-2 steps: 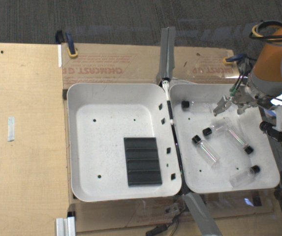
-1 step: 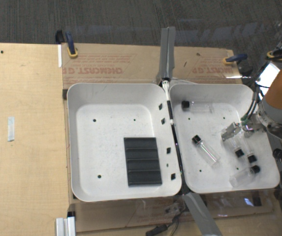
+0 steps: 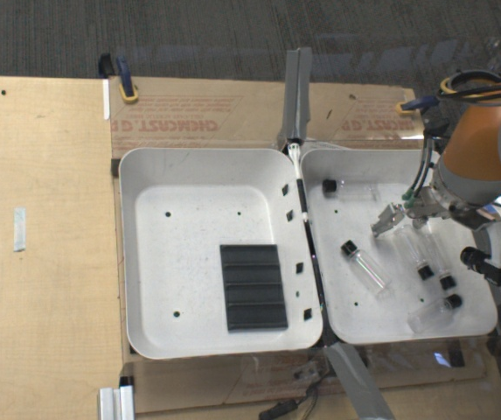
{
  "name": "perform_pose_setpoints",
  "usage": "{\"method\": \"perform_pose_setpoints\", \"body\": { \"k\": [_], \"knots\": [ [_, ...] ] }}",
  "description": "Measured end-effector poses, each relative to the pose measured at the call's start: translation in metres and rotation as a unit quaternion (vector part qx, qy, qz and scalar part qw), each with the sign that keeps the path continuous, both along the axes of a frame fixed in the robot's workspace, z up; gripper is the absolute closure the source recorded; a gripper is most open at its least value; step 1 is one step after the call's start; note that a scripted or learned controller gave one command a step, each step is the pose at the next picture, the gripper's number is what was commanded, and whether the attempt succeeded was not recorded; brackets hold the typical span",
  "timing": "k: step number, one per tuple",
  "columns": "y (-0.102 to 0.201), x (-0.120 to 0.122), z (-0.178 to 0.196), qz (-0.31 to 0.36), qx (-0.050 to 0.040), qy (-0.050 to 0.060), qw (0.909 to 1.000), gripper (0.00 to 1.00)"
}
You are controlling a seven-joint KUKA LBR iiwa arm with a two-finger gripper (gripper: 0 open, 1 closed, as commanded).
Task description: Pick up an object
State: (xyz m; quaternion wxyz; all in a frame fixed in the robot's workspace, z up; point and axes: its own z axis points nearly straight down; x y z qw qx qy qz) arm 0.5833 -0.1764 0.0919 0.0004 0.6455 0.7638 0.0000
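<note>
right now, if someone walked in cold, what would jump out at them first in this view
Most likely the black ridged block, lying flat in the left bin, dark against the white floor. Next, the arm's orange band at the right edge, with the gripper low over the right bin. Under and around it lie several clear vials with black caps, such as one vial near that bin's middle.

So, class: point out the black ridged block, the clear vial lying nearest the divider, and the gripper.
black ridged block [image 3: 253,287], camera view, middle of its top.
clear vial [image 3: 364,268], camera view, mid-body.
gripper [image 3: 385,221], camera view, at its fingertips.
</note>
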Motion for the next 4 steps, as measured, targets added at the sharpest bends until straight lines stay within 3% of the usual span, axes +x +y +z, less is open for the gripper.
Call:
{"method": "perform_pose_setpoints", "body": {
  "k": [1,2,3,4],
  "knots": [
    [-0.028,-0.019,0.000,0.016,0.0001,0.001,0.9999,0.00],
    [-0.034,-0.038,0.000,0.022,0.0002,0.001,0.9997,0.00],
    [-0.023,-0.093,-0.001,0.030,0.0007,0.001,0.9996,0.00],
    [-0.023,-0.093,0.008,0.028,0.0005,0.001,0.9996,1.00]
  ]
}}
